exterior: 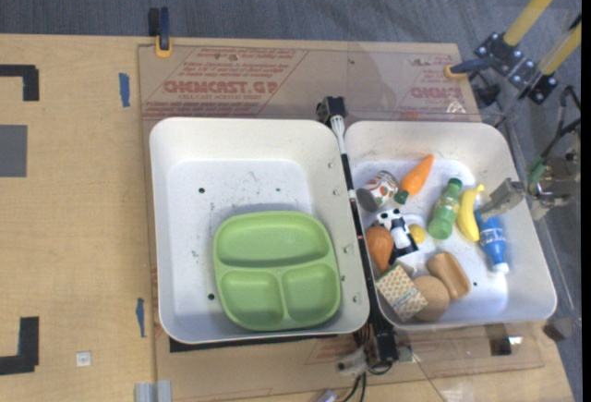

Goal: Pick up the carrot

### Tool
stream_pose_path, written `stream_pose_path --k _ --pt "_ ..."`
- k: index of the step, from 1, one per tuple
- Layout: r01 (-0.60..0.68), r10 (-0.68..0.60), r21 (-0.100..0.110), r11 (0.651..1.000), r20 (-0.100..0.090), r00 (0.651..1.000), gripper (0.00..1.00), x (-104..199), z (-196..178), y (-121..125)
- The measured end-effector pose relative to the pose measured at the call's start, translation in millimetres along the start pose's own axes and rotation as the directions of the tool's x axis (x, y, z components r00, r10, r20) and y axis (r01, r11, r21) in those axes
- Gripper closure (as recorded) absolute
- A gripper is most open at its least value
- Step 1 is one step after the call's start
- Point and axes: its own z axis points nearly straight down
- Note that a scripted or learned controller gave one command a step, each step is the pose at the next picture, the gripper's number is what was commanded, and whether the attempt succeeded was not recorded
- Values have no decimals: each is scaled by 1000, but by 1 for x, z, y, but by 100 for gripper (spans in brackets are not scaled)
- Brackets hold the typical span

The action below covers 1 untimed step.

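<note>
The carrot (417,175) lies well left of the tool (506,197), whose state I cannot tell.

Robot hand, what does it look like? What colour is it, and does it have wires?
The hand is small and blocky, made of dull grey metal. You can spot it at the right rim of the right-side shallow white bin. Behind it is a darker chunky part, with thin dark cables looping close by. It is too small and blurry to make out any markings.

Orange carrot (417,175); green tray (276,269); white bins (175,160); yellow banana (469,213); blue bottle (494,243).
</note>
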Motion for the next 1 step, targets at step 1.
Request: stream_pose_path --k 1 --pt "168 -168 -2 986 0 986 0 45 40 113"
